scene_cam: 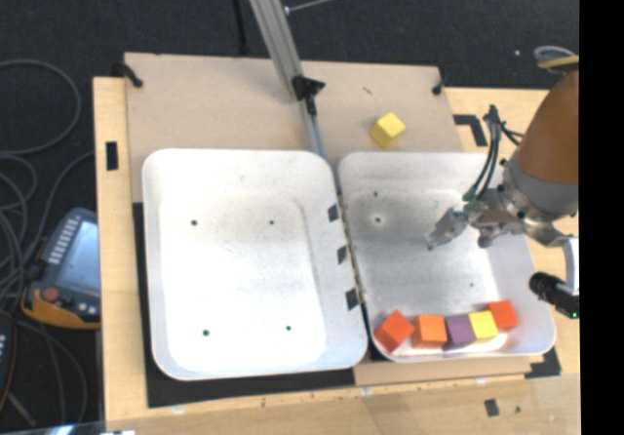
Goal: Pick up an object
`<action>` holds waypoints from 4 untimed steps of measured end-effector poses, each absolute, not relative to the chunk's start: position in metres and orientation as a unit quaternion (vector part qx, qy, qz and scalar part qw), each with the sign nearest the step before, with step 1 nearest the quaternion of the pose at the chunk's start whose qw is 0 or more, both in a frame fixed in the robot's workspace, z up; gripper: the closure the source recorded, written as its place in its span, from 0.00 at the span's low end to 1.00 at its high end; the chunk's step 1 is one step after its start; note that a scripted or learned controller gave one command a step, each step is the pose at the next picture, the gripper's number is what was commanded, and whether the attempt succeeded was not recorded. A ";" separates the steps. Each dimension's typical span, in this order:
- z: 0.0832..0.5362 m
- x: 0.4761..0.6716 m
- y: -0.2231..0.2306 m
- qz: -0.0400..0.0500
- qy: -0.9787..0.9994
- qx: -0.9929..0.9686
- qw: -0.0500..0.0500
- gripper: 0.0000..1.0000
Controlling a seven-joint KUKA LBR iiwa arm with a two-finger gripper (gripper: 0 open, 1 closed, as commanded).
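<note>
Right bin (409, 179): five blocks (447, 329) along near wall.

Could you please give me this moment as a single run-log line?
gripper: above right bin, holding nothing | blocks: five along bin's near edge, from orange block to orange block | yellow block: on bench behind bins

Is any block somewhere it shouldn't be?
Yes. One yellow block sits on the bench board behind the right bin, outside both bins. The other blocks, such as the orange one, line up along that bin's front edge.
</note>
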State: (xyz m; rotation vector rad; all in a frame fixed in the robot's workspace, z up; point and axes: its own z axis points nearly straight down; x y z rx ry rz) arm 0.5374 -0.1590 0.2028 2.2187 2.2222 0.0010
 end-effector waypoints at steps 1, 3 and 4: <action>0.240 0.490 -0.185 0.000 0.706 0.708 0.002 0.00; 0.242 0.525 -0.124 0.003 0.709 0.705 0.004 0.00; 0.295 0.509 -0.155 0.002 0.706 0.708 0.004 0.00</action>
